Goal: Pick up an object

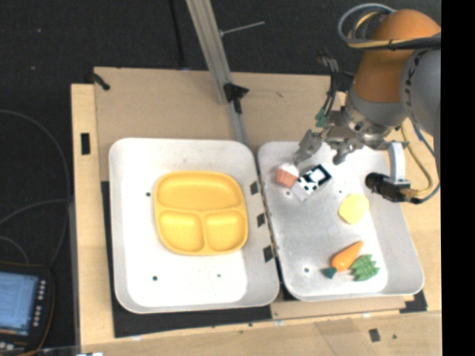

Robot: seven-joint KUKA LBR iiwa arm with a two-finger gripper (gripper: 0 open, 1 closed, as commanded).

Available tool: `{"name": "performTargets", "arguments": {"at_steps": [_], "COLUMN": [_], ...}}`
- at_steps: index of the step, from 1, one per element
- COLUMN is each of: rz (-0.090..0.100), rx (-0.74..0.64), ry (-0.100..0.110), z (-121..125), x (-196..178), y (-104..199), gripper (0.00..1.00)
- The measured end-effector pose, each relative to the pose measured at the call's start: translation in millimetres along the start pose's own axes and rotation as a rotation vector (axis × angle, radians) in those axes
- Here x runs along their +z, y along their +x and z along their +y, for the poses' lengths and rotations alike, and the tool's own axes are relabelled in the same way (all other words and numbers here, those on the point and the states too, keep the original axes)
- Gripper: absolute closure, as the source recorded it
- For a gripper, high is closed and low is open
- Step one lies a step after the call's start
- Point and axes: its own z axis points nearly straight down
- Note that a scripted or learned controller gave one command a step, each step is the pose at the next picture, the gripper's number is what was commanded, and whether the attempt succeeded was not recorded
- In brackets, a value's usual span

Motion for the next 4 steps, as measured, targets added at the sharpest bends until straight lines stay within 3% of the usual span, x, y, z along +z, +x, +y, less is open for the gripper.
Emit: {"name": "performTargets", "arguments": {"at_steps": [1, 2, 3, 4], "rz": [0.0, -0.002, -0.007, -0.005], "rx": [0.0, 0.004, 0.004, 0.004], "ry": [0.0, 0.004, -0.008, -0.016], "z": [0, 1, 1, 5], "x": [0, 46, 102, 103], "y": [0, -10, -17, -17], "gripper": [0.0, 0.0, 0.0, 0.0]}}
